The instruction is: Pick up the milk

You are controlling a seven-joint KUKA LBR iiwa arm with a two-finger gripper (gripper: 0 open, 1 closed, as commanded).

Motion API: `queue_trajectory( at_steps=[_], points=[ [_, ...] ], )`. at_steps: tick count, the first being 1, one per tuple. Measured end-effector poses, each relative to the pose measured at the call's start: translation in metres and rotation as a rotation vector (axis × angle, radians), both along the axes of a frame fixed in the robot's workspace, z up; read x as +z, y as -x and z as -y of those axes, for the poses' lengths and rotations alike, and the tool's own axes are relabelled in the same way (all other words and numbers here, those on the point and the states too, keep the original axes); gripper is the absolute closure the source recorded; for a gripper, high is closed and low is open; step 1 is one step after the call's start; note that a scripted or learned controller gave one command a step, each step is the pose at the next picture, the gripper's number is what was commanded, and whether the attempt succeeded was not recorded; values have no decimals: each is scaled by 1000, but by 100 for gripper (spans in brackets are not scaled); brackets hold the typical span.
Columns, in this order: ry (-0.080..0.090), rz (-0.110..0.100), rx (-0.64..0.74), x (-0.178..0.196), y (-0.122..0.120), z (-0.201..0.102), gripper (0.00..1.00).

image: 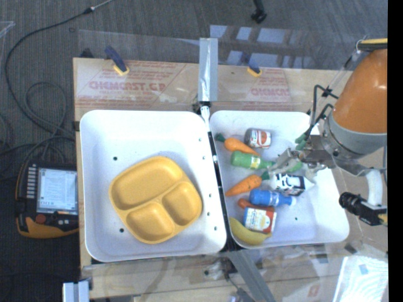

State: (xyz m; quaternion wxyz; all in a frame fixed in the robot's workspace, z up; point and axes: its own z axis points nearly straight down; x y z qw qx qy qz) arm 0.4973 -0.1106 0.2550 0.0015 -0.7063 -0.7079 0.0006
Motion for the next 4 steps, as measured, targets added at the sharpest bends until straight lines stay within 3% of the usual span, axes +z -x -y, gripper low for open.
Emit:
queue_trajectory(
  at_steps=[1,2,3,4],
  points=[
    [13,47,-2,-132,-39,36,0],
    [16,58,4,-143,-76,52,0],
    [20,53,36,-143,-95,50,0],
    [14,46,50,-143,-120,53,0]
  ],
)
